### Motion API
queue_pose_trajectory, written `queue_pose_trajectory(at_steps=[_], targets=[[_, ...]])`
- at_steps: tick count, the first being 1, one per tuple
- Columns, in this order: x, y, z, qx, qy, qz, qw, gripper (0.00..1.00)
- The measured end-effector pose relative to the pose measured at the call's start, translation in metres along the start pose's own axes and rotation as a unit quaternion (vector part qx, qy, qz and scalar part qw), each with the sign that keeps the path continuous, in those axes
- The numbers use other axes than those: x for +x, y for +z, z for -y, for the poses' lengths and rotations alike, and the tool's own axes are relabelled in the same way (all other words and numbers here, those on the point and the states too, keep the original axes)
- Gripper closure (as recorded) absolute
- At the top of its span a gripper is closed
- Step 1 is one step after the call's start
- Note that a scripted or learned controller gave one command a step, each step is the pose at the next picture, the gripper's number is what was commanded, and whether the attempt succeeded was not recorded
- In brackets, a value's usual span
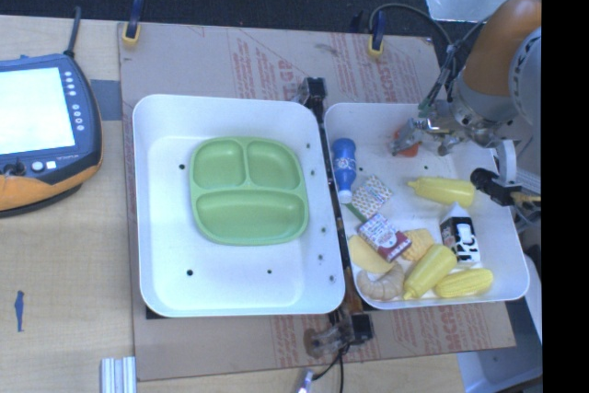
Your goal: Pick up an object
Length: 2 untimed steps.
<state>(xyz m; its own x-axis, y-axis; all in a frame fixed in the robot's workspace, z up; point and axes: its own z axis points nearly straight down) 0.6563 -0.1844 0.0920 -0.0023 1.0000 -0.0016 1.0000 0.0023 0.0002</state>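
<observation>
Right bin (515,239): toys heaped at its near side, among them a blue bottle (343,163) by the left wall, a yellow squash (444,190), corn (463,282), a black-and-white bottle (462,237) and a red-and-white packet (384,236); gripper (419,138) low over the far part, grip state not discernible; left bin (156,198) holding a green divided plate (248,190); tablet (41,129) at far left.

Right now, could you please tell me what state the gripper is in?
Two-finger gripper: over the right white bin; open or shut cannot be told.
</observation>
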Motion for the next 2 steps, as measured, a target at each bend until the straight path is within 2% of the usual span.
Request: queue_pose_trajectory(at_steps=[1, 2], targets=[[0.039, 0.0, 0.001, 0.002, -0.002, 0.0, 1.0, 0.0], [-0.021, -0.062, 0.0, 0.0, 0.0, -0.001, 1.0, 0.0]])
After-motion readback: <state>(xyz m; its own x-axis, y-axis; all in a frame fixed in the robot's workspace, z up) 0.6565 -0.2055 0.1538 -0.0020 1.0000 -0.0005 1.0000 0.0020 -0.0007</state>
